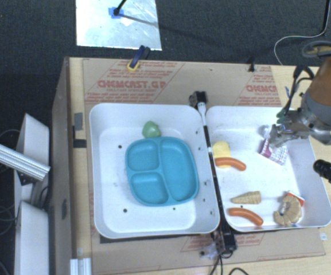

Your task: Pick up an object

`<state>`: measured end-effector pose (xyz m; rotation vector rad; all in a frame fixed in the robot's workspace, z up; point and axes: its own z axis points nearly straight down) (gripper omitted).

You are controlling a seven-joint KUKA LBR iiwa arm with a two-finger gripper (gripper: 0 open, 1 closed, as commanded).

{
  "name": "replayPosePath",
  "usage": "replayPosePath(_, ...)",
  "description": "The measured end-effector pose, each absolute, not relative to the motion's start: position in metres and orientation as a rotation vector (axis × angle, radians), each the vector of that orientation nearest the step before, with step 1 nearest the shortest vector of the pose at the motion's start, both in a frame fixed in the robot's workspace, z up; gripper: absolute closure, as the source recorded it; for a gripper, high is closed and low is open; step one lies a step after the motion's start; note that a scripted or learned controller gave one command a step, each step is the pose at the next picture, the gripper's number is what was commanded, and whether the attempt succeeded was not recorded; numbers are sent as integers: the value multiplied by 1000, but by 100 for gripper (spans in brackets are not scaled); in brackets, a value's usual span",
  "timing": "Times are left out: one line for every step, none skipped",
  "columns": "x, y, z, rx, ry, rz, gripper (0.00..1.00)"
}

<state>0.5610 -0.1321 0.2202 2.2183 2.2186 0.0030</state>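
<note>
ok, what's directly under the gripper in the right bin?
A pink-and-white packet lies just below the gripper, in the right bin. The packet's upper edge is covered by the gripper.

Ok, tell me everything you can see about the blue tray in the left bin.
The tray is light blue and looks like plastic, a rounded rectangle with three compartments: one at upper left, one at lower left, one long one on the right. It lies flat, slightly rotated, near the middle of the left bin. A small green object sits at its far edge.
</note>
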Motion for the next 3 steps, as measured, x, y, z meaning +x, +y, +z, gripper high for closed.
replayPosePath(561,-132,220,2219,2220,2,0)
replayPosePath(607,-170,124,2221,2222,-1,0)
replayPosePath(627,-194,124,2218,2220,2,0)
